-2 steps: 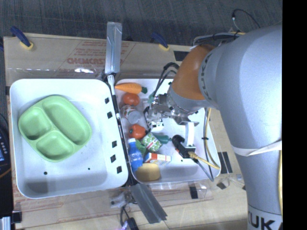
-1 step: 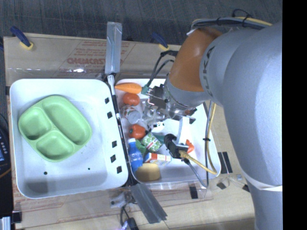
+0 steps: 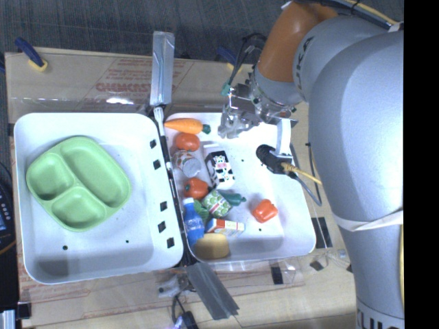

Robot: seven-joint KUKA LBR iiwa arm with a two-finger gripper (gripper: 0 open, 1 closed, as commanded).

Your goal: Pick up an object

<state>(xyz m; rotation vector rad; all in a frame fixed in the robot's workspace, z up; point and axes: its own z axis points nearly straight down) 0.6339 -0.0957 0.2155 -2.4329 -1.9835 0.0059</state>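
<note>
In the right bin (image 3: 295, 204), carrot (image 3: 184, 125) and tomato (image 3: 186, 141) lie beside the jaws (image 3: 232, 125), whose spread I cannot tell.

A divided plate (image 3: 77, 181) lies in the left bin (image 3: 41, 262). The right bin (image 3: 298, 211) holds a carrot (image 3: 184, 125) at the back and a bottle (image 3: 192, 221) toward the front.

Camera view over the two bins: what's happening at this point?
The grey arm's gripper hangs over the far end of the right bin, near a toy carrot and a tomato. Small toys crowd that bin's left side. The left bin holds a green divided plate. Nothing looks lifted yet.
</note>
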